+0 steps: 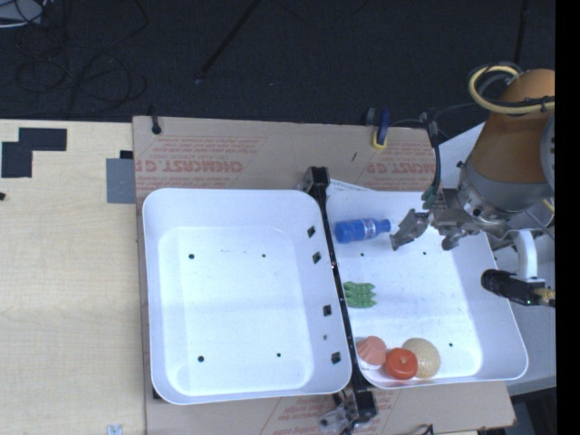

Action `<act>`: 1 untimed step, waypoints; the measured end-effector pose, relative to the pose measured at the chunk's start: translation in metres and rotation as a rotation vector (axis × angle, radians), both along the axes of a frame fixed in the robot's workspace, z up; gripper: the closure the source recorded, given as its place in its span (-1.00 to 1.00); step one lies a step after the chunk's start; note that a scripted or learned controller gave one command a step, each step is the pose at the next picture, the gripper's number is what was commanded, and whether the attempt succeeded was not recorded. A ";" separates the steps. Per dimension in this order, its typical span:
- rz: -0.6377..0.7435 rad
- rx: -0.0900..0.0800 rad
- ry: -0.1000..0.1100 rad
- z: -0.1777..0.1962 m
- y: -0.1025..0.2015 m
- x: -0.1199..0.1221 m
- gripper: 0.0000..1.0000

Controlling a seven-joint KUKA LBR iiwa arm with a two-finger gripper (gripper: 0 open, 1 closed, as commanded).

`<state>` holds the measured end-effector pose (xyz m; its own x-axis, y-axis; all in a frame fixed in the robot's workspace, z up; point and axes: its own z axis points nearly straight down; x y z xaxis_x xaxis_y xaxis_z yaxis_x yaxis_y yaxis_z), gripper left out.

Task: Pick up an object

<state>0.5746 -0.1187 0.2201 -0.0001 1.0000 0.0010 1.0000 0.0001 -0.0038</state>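
Two white bins are seen side by side on the worktop (72, 270). The arm (512, 148) is reached in from the right, its wrist bent low over the right bin (489, 333), with the tool (408, 229) just beside the cap end of a blue bottle (361, 230); whether the tool is wide or narrow cannot be told. A green object (359, 294) lies mid-bin, and a red object (401, 363) near the front edge.

The arm (517, 143) is running off the right edge, its base out of frame. The gripper (408, 229) is appearing too small and dark for its finger spacing to be read.
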 end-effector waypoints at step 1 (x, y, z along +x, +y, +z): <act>-0.006 -0.001 0.003 -0.038 -0.067 -0.037 -1.00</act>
<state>0.5374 -0.1861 0.1826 0.0060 1.0000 0.0004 1.0000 -0.0060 -0.0066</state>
